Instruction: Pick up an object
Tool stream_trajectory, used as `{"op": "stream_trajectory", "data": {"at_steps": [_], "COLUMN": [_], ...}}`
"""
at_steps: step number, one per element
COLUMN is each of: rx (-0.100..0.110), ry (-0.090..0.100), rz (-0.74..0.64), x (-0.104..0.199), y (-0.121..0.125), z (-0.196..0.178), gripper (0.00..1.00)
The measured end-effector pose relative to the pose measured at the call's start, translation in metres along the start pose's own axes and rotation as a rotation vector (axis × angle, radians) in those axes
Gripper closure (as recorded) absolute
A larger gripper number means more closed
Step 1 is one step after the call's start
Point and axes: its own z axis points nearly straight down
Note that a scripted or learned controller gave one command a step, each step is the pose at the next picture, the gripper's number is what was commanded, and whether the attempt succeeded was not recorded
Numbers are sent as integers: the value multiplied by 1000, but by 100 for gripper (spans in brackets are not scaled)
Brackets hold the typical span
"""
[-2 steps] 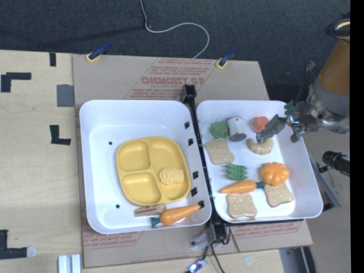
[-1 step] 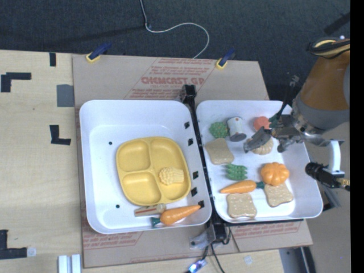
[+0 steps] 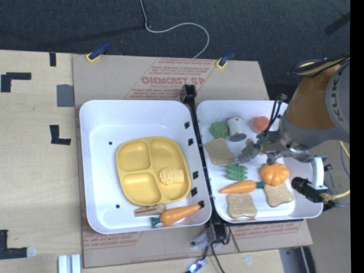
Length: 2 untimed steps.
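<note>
With the grey two-finger gripper point(image 3: 250, 152) seen spread open and empty in the right white bin point(image 3: 296, 212), just above the small green leafy plastic vegetable point(image 3: 236, 171), a light, stiff, bumpy toy is judged best pinched across its middle.

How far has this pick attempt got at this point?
Done: the arm has reached into the right bin, and its gripper sits low among the toy food, near the tan slice and green broccoli. In hand: nothing can be seen between the fingers. Left: closing on one item and lifting it. The corn on the yellow plate lies apart.
</note>
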Motion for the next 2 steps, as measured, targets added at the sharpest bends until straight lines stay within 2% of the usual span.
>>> {"op": "stream_trajectory", "data": {"at_steps": [1,2], "rx": [-2,-8], "ry": [0,-1], "rz": [0,0], "x": [-7,-7], "y": [1,2], "z": [48,66], "gripper": [0,0]}}
